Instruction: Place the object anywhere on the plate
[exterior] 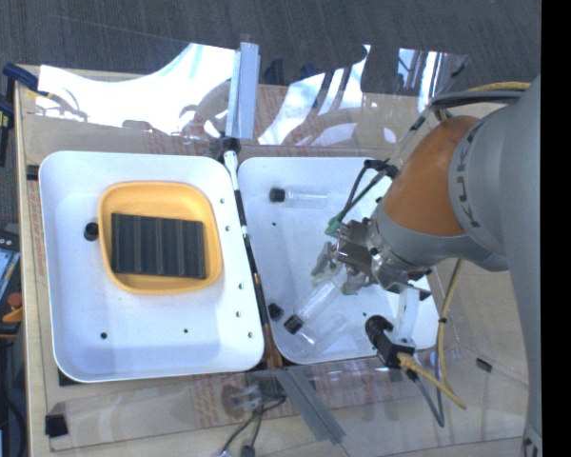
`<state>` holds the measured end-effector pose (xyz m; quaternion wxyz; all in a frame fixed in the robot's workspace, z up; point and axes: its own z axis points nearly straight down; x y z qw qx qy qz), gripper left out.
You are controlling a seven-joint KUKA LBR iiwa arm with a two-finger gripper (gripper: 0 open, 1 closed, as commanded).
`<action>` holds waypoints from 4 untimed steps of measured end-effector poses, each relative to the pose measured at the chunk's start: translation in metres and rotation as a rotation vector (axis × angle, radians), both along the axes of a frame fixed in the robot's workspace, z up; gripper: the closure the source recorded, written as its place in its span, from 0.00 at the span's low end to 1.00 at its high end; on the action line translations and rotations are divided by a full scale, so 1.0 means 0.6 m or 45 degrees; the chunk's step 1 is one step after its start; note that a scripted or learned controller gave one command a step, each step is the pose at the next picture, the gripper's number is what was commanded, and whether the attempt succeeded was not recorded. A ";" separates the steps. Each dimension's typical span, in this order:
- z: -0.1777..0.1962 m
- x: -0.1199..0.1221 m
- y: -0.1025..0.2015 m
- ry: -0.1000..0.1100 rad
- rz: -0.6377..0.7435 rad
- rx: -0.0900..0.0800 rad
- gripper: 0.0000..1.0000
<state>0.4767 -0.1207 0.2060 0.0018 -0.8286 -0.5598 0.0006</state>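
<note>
Reaching in from the right, the grey arm [485,188] with its orange band hangs over the right bin [295,174], and everything else is placed from its pincer [335,267]. Far to the pincer's left, in the left bin [67,284], lies the plate [157,203]: a yellow, rounded-square dish with a dark ribbed panel in its middle. A small dark spot sits on the bin floor just off the plate's left edge. Between the two bins, still left of the pincer, their raised rims run side by side down the middle of the counter [124,407]. Up and to the left of the pincer, near the back of the right bin, a clear tube with a dark cap [300,196] lies flat, well apart from the pincer. Directly under and slightly below-left of the pincer lies a second clear tube [316,305], slanting down toward a dark cap near the bin's front corner; its upper end meets the pincer's tip. Whether the pincer is spread or closed, and whether it has any grip on that tube, cannot be told from this angle. To the pincer's right, cables trail from the wrist toward the counter's front edge.
</note>
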 end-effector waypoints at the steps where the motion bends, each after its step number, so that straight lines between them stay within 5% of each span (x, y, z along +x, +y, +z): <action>1: 0.000 0.000 0.000 0.000 0.000 0.000 0.00; 2: -0.026 0.025 0.116 0.006 -0.016 0.000 0.00; 4: -0.026 0.079 0.249 0.002 0.046 -0.001 0.00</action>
